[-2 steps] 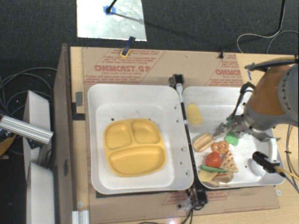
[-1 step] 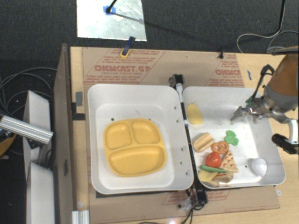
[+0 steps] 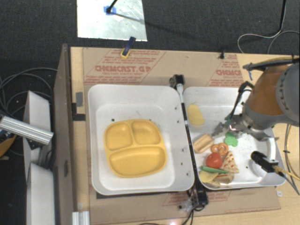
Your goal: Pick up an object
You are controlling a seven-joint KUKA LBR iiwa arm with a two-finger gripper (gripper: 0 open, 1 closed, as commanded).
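Note:
My gripper (image 3: pixel 228 127) hangs low in the right bin (image 3: pixel 211 97), near its middle, at the end of the grey arm that comes in from the right. Just below and to the right of it lies a small green toy (image 3: pixel 231 140), very close to the tip. Further toy food sits in the same bin: a pale yellow piece (image 3: pixel 196 115) at the upper left, a tan bread roll (image 3: pixel 203 143), an orange pretzel (image 3: pixel 219 148), a red tomato (image 3: pixel 214 160), a pizza slice (image 3: pixel 230 163) and a green pod (image 3: pixel 215 170).
The left bin (image 3: pixel 103 102) holds a yellow divided plate (image 3: pixel 135 147). A black divider rail (image 3: pixel 186 125) runs between the two bins. Cardboard (image 3: pixel 140 67) lines the bench behind them, and cables trail at the right.

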